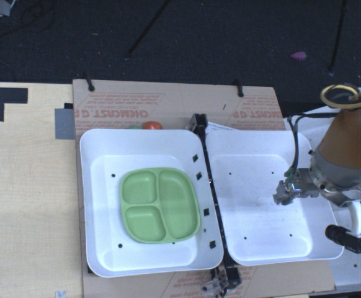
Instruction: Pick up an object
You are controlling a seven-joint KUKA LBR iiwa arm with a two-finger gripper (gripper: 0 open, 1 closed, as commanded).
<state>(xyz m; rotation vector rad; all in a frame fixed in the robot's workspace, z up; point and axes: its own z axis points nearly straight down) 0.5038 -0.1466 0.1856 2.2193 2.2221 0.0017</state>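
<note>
Camera view looks down at a slant on two shallow white plastic bins side by side on a cardboard sheet point(168, 107) with red printed lettering, sheet on a pale wooden bench point(25, 197). Left bin point(97, 148) holds a light green plastic divided plate point(160, 205) with three compartments, lying flat near the bin's middle, slightly toward its right wall. Right bin point(242, 154) sits just beside it, touching along a black divider strip point(208, 185) between them. Grey arm with orange band point(345, 138) comes in from the right edge, over the right bin's right side. Two-finger gripper point(285, 193) sits low over the right bin's right half, near the floor, pointing left; small metallic parts, blurred, cannot tell if the tips are spread or pressed together, nothing visibly between them. Gripper is well apart from the green plate, the divider between them. Small orange-red round object point(152, 126) lies outside the bins, just behind the left bin's back rim, with a bit of green beside it. Dark floor point(168, 30) with cables behind the bench.
</note>
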